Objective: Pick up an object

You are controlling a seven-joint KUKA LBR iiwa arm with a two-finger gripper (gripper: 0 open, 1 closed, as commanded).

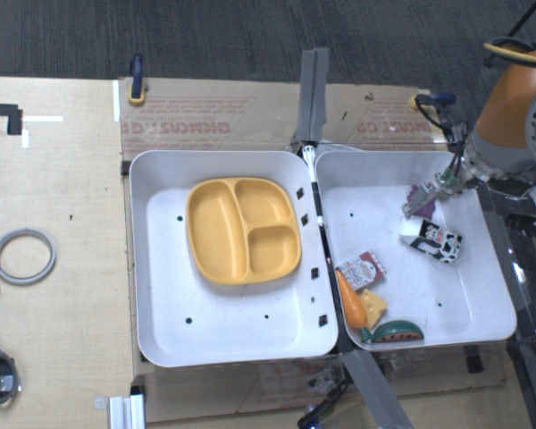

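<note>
The grey arm [509, 123] with its orange band reaches into the right-hand shallow white bin [482, 320], its hand [422, 201] low over the bin's far half; whether the hand is spread or pressed together cannot be told from this angle. Just beneath and slightly toward the camera from the hand lies a small black-and-white cow-patterned toy [433, 239]. Farther from the hand, toward the bin's near left corner, sit a red-and-white printed packet [362, 271], an orange plastic carrot [349, 300], a yellow wedge-shaped piece [374, 309] and a green-and-red watermelon slice toy [395, 332]. Well to the hand's far side, the left white bin [156, 320] holds a yellow three-compartment plastic plate [244, 231]. A grey ring [22, 256] rests on the tabletop [54, 177].
</note>
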